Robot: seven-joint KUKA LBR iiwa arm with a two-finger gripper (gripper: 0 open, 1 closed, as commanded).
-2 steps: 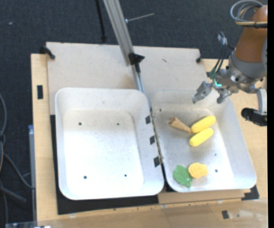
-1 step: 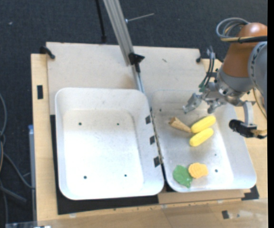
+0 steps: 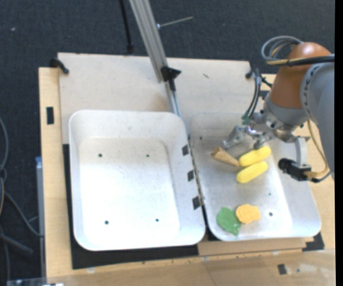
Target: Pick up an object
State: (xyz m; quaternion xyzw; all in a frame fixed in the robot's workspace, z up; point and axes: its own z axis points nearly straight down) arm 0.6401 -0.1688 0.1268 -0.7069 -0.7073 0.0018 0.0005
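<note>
Quickly: your gripper (image 3: 238, 137) hangs with fingers apart, empty, just above the tan wedge (image 3: 224, 157) in the right bin (image 3: 296, 219) — centre on it, drop straight, then close.

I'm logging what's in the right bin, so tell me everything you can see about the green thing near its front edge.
The green thing is a small, flat-looking, bright green piece with an irregular, leaf-like outline, probably plastic or foam. It lies on the floor of the right bin near the front edge, touching or just overlapping the orange piece on its right. The pincer is well away from it, toward the bin's back.
</note>
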